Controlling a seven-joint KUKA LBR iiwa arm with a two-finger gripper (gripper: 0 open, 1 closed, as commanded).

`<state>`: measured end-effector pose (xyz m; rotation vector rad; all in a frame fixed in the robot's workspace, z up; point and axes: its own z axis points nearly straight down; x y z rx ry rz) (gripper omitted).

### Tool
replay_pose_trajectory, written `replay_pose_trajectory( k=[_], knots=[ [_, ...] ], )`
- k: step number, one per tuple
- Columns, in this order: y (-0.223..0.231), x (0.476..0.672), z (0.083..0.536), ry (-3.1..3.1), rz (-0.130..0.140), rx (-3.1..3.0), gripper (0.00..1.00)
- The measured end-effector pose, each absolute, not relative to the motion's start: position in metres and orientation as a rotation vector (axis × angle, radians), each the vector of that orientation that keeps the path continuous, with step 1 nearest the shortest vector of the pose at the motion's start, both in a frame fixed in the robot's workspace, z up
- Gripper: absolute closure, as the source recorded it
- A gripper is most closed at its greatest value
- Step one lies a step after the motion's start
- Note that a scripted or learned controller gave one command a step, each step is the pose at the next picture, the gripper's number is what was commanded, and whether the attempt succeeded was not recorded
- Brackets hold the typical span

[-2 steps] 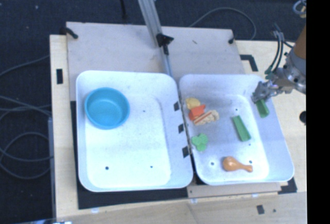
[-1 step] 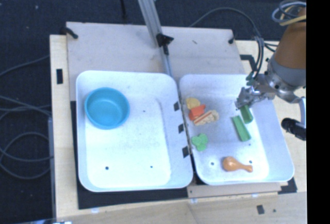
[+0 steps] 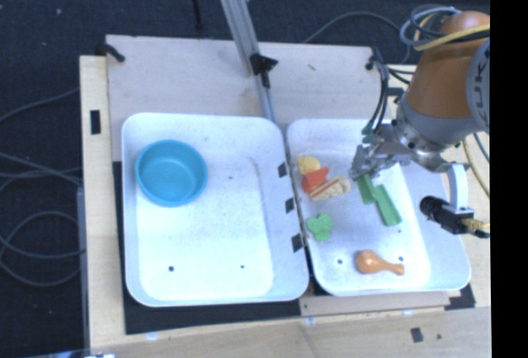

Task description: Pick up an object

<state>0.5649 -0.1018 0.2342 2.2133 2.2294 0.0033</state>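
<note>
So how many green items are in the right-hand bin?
2. A long green block lies just below the gripper; a small green toy sits near the bin's left wall. The arm may hide more.

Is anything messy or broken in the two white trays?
Nothing looks broken or spilled. The blue bowl sits upright in the left bin. The toy foods lie loosely scattered in the right bin, where the hand hangs by the green piece.
</note>
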Motion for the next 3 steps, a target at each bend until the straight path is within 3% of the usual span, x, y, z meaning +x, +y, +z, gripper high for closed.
replay_pose_trajectory(
  k=[2,3],
  knots=[
    [-0.001,0.540,0.225,2.229,0.001,2.215,1.00],
    [0.048,0.528,0.240,2.230,0.005,2.212,1.00]
  ],
)
